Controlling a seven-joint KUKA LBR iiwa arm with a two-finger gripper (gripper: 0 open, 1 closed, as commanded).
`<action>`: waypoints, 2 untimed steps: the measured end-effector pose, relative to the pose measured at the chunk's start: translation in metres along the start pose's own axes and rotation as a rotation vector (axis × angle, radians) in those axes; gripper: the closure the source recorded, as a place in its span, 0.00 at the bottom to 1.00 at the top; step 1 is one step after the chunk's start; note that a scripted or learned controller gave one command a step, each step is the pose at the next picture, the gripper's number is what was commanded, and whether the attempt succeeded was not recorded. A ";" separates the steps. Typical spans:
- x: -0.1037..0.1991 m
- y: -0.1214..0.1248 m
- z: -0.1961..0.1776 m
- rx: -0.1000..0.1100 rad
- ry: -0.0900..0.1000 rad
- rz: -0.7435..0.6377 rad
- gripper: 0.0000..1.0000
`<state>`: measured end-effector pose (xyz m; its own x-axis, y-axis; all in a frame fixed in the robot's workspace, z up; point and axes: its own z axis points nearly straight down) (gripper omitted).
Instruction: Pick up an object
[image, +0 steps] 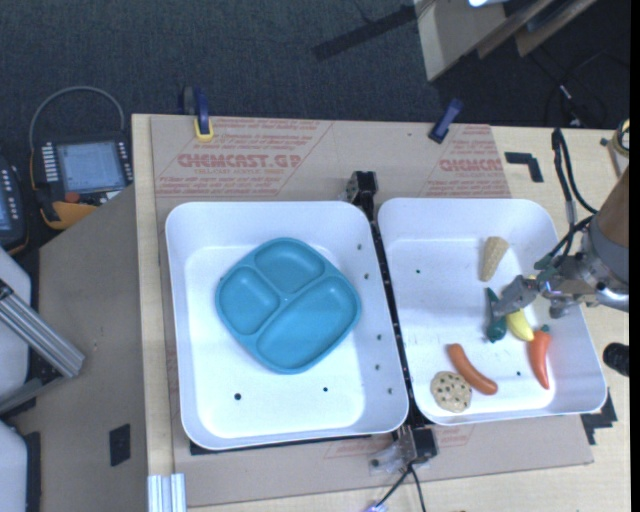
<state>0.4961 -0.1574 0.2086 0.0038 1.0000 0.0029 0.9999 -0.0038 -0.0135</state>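
The gripper (497, 318) hangs low in the right bin (440, 225), its dark fingers (494, 330) spread slightly, touching a yellow toy (520, 325) beside them rather than clasping it. An orange carrot (540, 358) lies just right of the yellow toy. A sausage (471, 368) and a cookie (451, 391) sit nearer the front wall, a beige cone (492, 257) toward the back. The left bin (200, 400) holds a blue divided plate (288, 303).

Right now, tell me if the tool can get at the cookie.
Probably yes. The cookie lies uncovered in the right bin, apart from the sausage, and the tool is in that same bin.
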 end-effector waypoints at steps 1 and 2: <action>0.000 0.003 -0.006 -0.013 -0.003 -0.004 0.00; -0.004 0.003 0.057 -0.006 0.000 -0.003 0.00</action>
<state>0.4979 -0.1609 0.1518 0.0009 1.0000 0.0029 1.0000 -0.0008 -0.0077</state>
